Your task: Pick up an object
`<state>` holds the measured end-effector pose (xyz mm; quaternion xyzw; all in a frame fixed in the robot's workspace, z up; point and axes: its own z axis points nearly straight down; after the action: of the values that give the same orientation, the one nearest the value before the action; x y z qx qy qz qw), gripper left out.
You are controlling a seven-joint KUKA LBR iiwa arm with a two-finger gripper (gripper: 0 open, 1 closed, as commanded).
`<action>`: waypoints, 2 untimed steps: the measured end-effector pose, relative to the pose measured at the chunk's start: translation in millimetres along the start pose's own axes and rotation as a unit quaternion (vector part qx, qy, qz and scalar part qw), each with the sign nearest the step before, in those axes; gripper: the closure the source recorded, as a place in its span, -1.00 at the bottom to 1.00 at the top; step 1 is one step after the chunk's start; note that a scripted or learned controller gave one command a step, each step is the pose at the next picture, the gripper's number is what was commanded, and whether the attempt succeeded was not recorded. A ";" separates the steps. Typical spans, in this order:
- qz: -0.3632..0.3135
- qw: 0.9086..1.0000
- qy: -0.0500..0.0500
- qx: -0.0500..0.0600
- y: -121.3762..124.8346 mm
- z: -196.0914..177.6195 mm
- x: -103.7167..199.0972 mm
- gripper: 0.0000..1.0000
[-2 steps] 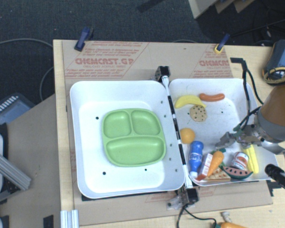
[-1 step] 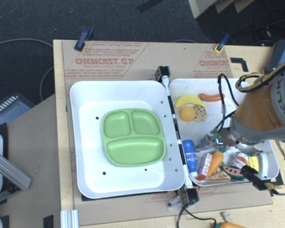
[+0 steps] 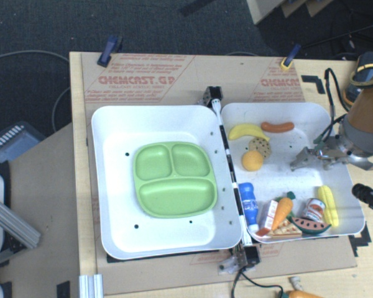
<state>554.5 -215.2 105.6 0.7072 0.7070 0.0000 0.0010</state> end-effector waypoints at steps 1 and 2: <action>-0.002 1.000 0.000 -0.002 113.5 -70.5 32.0 -1.00; -0.001 1.000 0.001 0.002 64.7 -0.9 95.7 -1.00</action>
<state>619.2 -119.6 106.4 0.7066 0.7076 -0.0003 -0.0012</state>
